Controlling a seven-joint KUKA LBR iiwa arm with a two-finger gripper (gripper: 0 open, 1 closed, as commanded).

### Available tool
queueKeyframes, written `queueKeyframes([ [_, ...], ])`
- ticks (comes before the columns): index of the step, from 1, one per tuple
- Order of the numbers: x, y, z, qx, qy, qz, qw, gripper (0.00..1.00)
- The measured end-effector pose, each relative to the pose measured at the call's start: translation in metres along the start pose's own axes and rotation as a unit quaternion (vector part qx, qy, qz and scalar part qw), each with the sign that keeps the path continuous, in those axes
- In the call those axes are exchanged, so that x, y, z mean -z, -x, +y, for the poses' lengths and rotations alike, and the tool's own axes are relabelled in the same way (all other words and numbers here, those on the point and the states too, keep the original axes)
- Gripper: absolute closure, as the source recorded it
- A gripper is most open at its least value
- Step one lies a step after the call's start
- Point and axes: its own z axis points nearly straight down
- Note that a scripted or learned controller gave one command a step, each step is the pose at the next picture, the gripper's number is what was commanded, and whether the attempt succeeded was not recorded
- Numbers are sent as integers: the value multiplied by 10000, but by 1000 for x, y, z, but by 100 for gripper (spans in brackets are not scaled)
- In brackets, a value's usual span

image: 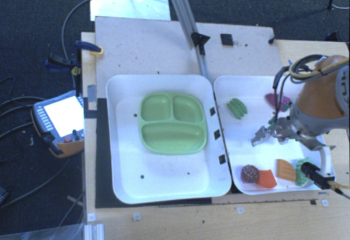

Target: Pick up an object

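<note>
The left bin (164, 179) holds a green divided plate (173, 123). The right bin (235, 176) contains a green pod (237, 107), a brown ball (250, 173), a red piece (266, 179) and an orange wedge (285, 169). The gripper (261, 136) hovers above the bin floor; finger state cannot be determined.

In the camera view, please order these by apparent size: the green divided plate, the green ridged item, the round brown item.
1. green divided plate, clearly the largest.
2. green ridged item and round brown item look alike in size; I cannot rank them.
</note>
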Motion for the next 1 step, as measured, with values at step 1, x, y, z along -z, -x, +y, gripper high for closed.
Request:
queueKeyframes([
  [1, -36, 0, 2, 3, 30, -1, 10000, 0],
])
